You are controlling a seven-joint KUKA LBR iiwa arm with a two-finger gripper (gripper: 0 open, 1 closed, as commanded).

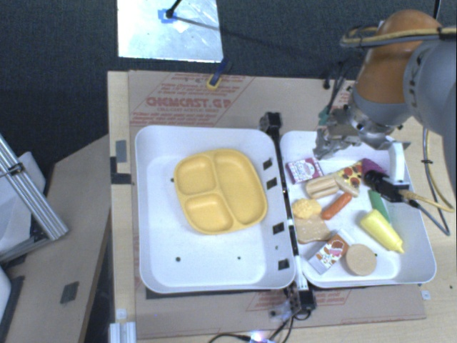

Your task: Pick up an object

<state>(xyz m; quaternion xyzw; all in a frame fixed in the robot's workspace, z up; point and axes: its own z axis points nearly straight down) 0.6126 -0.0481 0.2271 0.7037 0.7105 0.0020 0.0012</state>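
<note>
The right bin (pixel 421 252) holds several toy foods. A maroon packet (pixel 303 170) lies nearest its far left corner. Beside it are a hot dog bun (pixel 320 186), a pizza slice (pixel 350 179) and an orange sausage (pixel 337 206). Toward the front lie a toast slice (pixel 312 229), a small printed box (pixel 328 254), a tan round disc (pixel 361 259) and a yellow squeeze bottle (pixel 382 231). My gripper (pixel 327 146) hangs over the bin's far left part, just above and right of the maroon packet. Nothing is visibly held in it.
The left bin (pixel 153 213) holds a yellow divided plate (pixel 218 190). A black divider (pixel 280 191) runs between the bins. The grey arm with its orange band (pixel 396 56) comes in over the right bin's far right corner, and cables (pixel 432 199) trail along that bin's right side.
</note>
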